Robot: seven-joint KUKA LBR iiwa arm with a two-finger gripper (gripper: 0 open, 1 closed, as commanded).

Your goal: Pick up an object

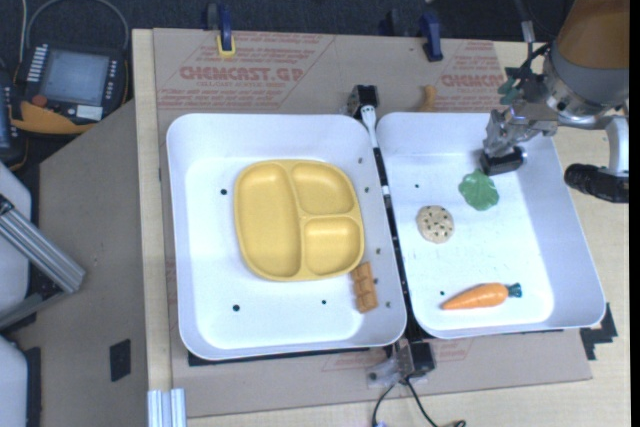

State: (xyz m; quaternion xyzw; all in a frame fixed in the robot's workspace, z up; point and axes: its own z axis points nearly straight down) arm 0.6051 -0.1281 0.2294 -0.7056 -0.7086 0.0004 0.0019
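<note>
Pick not done yet: gripper (501, 158) low in right bin (560, 245), finger gap impossible to tell, nothing visibly held, green toy (479, 191) just beside it, cookie (435, 223) and carrot (481, 296) untouched.

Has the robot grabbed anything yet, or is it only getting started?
Nothing looks picked up yet. The gripper sits low in the right bin, just above the green toy, with nothing visibly held. The cookie and carrot lie in that bin; the yellow divided plate and small brown piece lie in the left bin. Grasping and lifting remain.
</note>
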